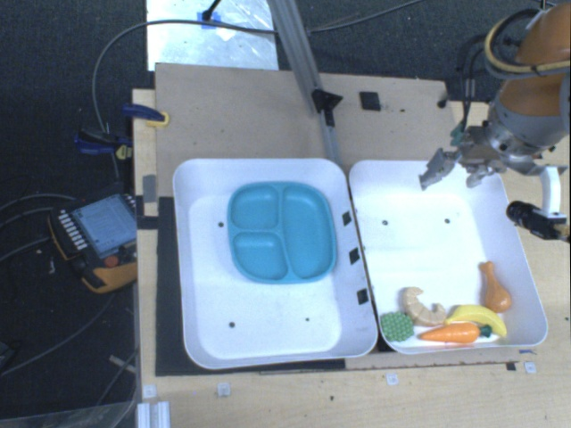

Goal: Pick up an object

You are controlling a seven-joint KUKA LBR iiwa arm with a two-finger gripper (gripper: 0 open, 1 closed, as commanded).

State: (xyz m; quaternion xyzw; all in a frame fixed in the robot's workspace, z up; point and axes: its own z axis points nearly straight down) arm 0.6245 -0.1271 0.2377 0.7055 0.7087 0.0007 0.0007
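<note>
Toy foods lie in the front right corner of the right bin (393,266): a green broccoli piece (398,326), a tan curled shrimp-like piece (421,306), a yellow banana (480,316), an orange carrot (451,333) and a brown drumstick (493,288). My gripper (458,171) hangs over the bin's far right edge, well behind the foods. Its two fingers are spread apart with nothing between them.
The left bin (205,328) holds a blue divided plate (281,232). A metal pole (299,43) slants across the board behind the bins. Clamps and a handheld device (98,239) lie off the bench to the left. Cables run behind.
</note>
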